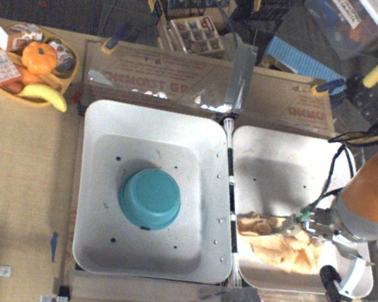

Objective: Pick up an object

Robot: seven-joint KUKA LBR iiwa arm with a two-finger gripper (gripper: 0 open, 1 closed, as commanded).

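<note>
- Camera view: the grey two-finger gripper [296,224] sits low in the right white bin [282,151], over the crumpled tan cloth [280,247]; whether it is open or closed I cannot tell.
- The cloth lies directly beneath and to the view's left of it — long axis left-to-right, near the bin's front wall.
- The round teal plastic bowl [151,198] sits upside down mid left white bin [154,123] — well apart, with open floor around it.
</note>
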